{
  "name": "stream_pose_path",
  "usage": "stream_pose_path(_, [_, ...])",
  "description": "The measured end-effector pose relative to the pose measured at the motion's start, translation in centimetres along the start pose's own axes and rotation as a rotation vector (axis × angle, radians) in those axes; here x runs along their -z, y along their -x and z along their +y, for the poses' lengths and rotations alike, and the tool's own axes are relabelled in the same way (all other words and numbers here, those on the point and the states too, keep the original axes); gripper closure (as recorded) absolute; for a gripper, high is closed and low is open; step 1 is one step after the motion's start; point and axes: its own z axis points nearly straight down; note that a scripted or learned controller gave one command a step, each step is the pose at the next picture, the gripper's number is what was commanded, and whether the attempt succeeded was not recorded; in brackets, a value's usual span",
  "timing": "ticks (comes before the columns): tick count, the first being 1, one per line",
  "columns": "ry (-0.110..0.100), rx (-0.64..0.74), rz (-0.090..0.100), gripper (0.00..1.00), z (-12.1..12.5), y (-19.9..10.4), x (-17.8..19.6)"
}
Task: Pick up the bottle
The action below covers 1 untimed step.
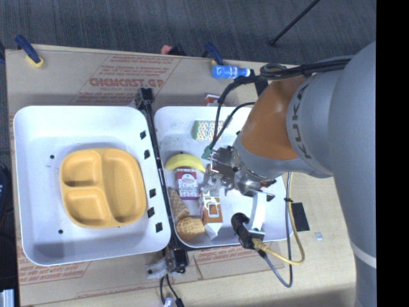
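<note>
The bottle (186, 185), small and white with a red label, lies in the right bin (276, 230) just below a yellow banana (184, 163). My gripper (213, 175) hangs low over the middle of this bin, immediately right of the bottle and above a small orange and white carton (213, 210). The grey arm with its orange band (275, 130) covers the bin's right half. Nothing shows as held by the gripper.
A waffle cone (176, 203) and a round cracker (190, 227) lie below the bottle. A green patterned box (204, 130) sits at the bin's back. The left bin (32, 133) holds a yellow divided tray (102, 186). A yellow cable (281, 258) loops at the front.
</note>
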Motion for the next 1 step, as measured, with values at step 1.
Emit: stream_pose_path(1, [-0.004, 0.284, 0.000, 1.00, -2.51, -6.96, -2.16])
